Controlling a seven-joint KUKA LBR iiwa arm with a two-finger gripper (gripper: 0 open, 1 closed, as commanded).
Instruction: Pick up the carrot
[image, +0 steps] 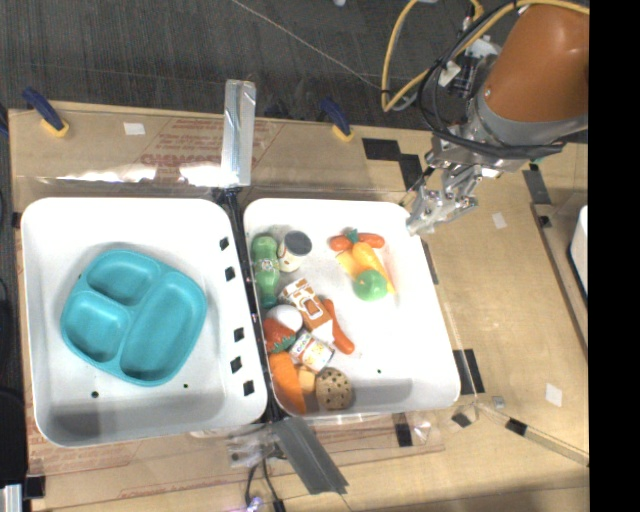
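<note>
The carrot (342, 338) looks to be the slim orange-red piece lying aslant in the middle of the right bin (405, 345), its upper end tucked under a small orange-and-white box (305, 297). My gripper (441, 207) hangs over the bin's far right corner, well up and to the right of the carrot. It is open with nothing between its fingers.
Play food crowds the right bin: a green bottle (265, 265), a dark round lid (297, 243), tomatoes and a yellow and green piece (366, 272), a fat orange piece (284, 379), a cookie (333, 389). The left bin (40, 300) holds a teal divided plate (135, 315).
</note>
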